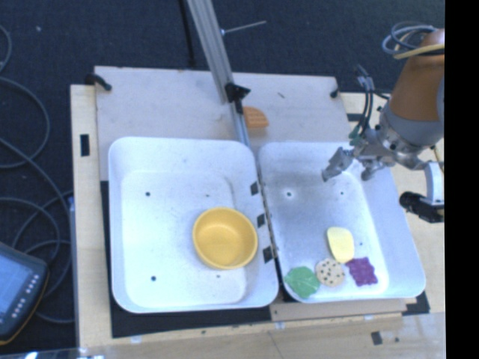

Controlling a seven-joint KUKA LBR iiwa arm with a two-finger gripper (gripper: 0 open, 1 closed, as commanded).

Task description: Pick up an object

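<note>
Four small things lie clustered at the near end of the right bin [389, 223]: a green round piece [302, 281] at the near-left corner, a tan cookie with dark specks [329, 272] just beside it, a purple lumpy piece [363, 271] to the right of the cookie, and a pale yellow oval piece [340, 243] a little farther in, close to the cookie and the purple piece. In the left bin [150, 200], a yellow bowl [224, 237] sits upright toward the near-right part, close to the wall shared by the two bins. Both bins rest side by side on the tabletop [165, 103].

Farther back, the tool [350, 164] hangs over the far part of the right bin, well apart from the four small things. Its two fingers are spread, with nothing between them. The arm [417, 96], grey with an orange band, comes in from the right.

Beyond the bins, an orange object [255, 118] lies on the tabletop beside a slanted metal rail [213, 43] that runs away toward the far edge. A dark floor with cables [22, 111] surrounds the tabletop.
</note>
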